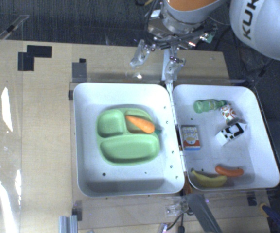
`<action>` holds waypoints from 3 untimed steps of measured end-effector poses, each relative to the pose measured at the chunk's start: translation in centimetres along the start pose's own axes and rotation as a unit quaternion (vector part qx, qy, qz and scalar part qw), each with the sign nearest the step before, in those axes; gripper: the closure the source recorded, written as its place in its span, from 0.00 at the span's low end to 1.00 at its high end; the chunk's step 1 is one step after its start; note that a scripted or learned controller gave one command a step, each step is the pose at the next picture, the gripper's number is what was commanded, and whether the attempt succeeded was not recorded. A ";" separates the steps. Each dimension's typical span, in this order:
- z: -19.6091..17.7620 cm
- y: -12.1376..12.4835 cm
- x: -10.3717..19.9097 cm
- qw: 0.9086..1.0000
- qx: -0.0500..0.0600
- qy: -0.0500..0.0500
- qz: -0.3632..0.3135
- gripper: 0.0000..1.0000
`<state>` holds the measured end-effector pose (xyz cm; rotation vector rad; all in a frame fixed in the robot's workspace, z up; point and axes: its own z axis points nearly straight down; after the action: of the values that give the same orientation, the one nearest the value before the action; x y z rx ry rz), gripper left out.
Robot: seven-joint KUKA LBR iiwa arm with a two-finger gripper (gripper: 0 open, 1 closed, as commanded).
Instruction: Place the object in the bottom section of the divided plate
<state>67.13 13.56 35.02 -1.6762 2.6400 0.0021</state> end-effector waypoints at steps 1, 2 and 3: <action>-8.5 3.1 -3.0 0.990 0.001 -0.002 -0.141 0.00; -8.4 0.7 -1.7 0.969 -0.001 0.000 -0.248 0.00; -8.4 1.5 -2.2 0.876 0.000 -0.002 -0.482 0.00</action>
<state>66.64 16.11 43.47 -2.7391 1.5051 -0.0064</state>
